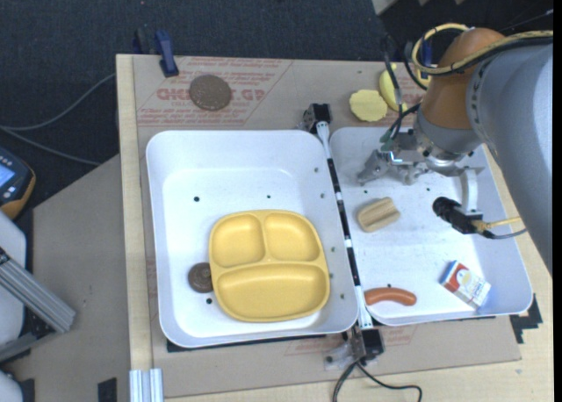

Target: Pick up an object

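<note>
Left bin [167, 163]: yellow tray [266, 264] with three compartments, brown disc [200, 278] touching its left edge. Behind bins on surface [140, 216]: second brown disc [210, 91] lying over red printing, partly readable "CHO…", "GR"; rest unclear. Right bin [509, 251]: tan block [378, 214] near left wall, sausage [389, 297] at front, small red-white-blue carton [464, 283] front right, print too small to read. End effector [386, 166] low over bin's back, just behind block; spread of fingers unclear, nothing visibly held. Judgement: pick not yet done; grasp and lift remain.
</note>
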{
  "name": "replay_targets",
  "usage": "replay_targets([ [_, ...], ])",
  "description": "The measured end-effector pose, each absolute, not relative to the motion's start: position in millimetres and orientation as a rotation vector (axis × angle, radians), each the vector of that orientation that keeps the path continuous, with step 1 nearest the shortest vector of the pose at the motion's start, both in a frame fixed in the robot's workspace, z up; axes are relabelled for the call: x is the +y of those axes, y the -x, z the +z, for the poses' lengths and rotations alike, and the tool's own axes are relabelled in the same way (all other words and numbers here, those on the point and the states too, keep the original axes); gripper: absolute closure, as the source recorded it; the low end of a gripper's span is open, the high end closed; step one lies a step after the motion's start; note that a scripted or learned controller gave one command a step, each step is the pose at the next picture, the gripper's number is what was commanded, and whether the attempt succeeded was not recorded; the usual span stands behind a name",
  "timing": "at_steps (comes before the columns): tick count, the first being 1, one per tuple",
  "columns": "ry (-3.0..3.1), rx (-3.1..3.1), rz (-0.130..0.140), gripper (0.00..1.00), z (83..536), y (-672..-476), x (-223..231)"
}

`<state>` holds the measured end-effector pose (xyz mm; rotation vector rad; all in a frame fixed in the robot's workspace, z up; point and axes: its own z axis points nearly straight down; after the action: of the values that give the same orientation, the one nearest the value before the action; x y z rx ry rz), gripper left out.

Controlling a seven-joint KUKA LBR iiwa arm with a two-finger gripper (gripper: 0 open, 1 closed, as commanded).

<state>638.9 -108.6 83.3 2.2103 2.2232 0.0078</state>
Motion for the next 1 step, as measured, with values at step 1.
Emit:
replay_targets([
  [1,-2.226,2.224,-0.005,0.00,84.3,-589.5,-111.4],
])
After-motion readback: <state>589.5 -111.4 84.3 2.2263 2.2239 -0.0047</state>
